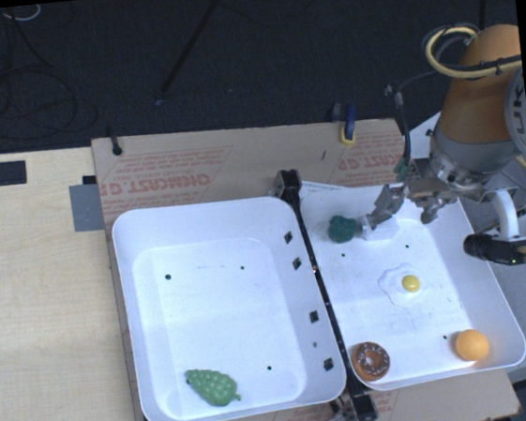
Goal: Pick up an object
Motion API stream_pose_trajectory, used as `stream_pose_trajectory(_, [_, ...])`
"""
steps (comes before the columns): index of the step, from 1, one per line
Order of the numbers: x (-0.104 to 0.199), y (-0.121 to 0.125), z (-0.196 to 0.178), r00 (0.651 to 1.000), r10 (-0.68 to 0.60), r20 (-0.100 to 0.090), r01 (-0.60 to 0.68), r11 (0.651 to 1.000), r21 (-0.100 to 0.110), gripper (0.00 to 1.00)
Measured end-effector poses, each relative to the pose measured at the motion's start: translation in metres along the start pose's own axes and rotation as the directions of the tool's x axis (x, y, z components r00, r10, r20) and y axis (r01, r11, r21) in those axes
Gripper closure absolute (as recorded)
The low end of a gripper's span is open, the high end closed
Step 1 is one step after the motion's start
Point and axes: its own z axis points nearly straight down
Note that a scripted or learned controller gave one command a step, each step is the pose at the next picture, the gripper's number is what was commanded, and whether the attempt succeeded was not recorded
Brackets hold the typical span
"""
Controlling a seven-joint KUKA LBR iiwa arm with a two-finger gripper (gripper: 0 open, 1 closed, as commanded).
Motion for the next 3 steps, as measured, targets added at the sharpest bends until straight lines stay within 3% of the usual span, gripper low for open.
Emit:
stream_pose_trajectory(1, [0.04,-0.016,0.128,1.0,-0.001,-0.004,0.001,1.0,0.012,0.0])
stream_pose_trajectory(2, [0.033,0.039,0.132,1.0,0.001,-0.001,-0.001,1.0,0.007,0.0])
stream_pose_trajectory(3, [0.112,-0.001,0.025,1.0,-0.004,-0.001,0.004,1.0,-0.005,0.0])
